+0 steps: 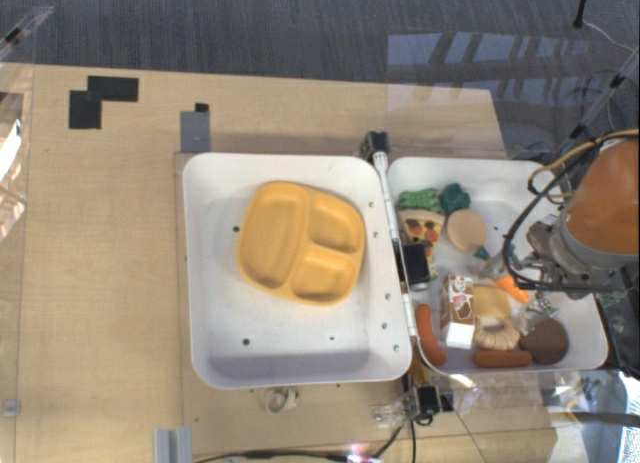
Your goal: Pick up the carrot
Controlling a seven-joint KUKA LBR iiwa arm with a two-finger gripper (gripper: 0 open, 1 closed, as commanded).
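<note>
Just slim orange carrot [513, 289], rt bin [500, 176]

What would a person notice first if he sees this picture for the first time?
The big yellow plastic tray with three compartments draws the eye first; it lies alone in the left white bin. Next comes the right white bin, crowded with small toy foods, among them a small orange carrot. The grey arm with its orange band hangs over that bin's right side, close to the carrot.

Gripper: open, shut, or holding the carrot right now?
Gripper: cannot be told; it sits low over the right bin, right beside the carrot.
</note>
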